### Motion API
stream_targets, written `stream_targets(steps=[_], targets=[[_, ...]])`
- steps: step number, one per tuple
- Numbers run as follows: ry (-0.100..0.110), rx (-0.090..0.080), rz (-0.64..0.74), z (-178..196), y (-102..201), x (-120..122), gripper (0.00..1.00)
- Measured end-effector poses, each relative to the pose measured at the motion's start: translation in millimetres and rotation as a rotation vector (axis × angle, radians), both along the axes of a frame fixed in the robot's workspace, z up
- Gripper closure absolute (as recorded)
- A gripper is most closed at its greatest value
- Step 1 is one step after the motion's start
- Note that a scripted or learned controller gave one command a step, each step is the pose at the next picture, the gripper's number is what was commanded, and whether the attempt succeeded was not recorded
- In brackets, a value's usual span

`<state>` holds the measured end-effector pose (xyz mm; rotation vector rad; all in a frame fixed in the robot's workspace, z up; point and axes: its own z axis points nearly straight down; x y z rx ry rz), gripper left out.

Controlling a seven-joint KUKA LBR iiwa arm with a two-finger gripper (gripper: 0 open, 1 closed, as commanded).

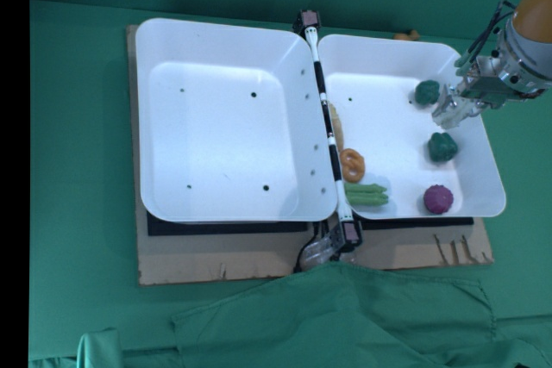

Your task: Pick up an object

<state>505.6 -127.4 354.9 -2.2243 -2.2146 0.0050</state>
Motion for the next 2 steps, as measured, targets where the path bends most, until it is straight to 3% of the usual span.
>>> stream_targets(steps=[1, 2], targets=[[-0.013, -0.002, 0.002, 27.2, 5.6, -3.0, 1.0], [-0.011, -0.001, 0.003, 35.0, 14.7, -1.9, 1.0]])
